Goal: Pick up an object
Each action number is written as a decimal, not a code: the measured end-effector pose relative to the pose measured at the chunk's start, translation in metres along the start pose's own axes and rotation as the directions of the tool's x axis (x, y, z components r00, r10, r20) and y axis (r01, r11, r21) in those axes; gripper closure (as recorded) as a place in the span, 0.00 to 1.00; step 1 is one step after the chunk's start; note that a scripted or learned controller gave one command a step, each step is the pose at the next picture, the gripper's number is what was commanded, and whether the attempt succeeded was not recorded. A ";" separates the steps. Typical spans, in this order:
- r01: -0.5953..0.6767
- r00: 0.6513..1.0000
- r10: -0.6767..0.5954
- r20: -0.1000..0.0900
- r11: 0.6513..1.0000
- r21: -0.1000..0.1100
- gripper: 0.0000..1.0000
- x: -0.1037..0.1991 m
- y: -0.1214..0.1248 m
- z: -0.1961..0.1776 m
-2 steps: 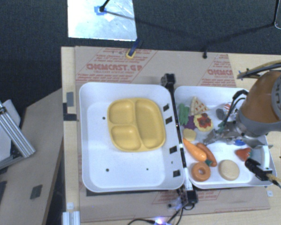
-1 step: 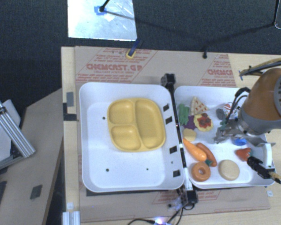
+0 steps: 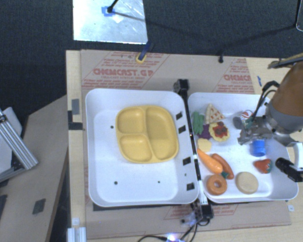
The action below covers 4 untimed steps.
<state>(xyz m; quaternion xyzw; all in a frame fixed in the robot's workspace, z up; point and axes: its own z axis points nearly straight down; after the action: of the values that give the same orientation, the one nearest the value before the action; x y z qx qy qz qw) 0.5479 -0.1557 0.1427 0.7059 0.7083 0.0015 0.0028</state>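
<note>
The right bin (image 3: pixel 280 189) holds several toy foods. Among them are a pizza slice (image 3: pixel 212 113), a green vegetable (image 3: pixel 197 121), a round piece with red topping (image 3: pixel 219 131), an orange carrot (image 3: pixel 209 161), a sausage (image 3: pixel 223 166), a donut (image 3: pixel 216 184), a tan bun (image 3: pixel 247 182) and a red piece (image 3: pixel 263 165). My gripper (image 3: pixel 252 133) is low in this bin's right half, directly above and behind a small blue object (image 3: pixel 258 147). Whether it touches the blue object is unclear. A small red-and-white item (image 3: pixel 247 115) lies just behind the gripper.
The left bin (image 3: pixel 98 150) carries a yellow divided plate (image 3: pixel 145 133). A black divider (image 3: pixel 189 140) runs between the bins. The arm's orange band (image 3: pixel 293 92) and grey wrist cover the right bin's far right corner. A black part (image 3: pixel 289 169) juts out near the bin's right rim.
</note>
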 end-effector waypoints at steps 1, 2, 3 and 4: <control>0.001 1.000 -0.001 0.000 1.000 -0.001 1.00 -0.001 -0.003 -0.063; 0.001 1.000 -0.001 0.000 1.000 0.001 1.00 -0.001 -0.001 -0.083; 0.004 1.000 -0.004 -0.003 1.000 0.005 1.00 0.044 -0.015 -0.078; 0.006 1.000 -0.006 -0.004 1.000 0.006 1.00 0.099 -0.045 -0.083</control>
<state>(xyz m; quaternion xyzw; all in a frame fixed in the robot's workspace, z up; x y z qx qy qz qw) 0.5021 -0.0568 0.2251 0.7038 0.7104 0.0009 -0.0006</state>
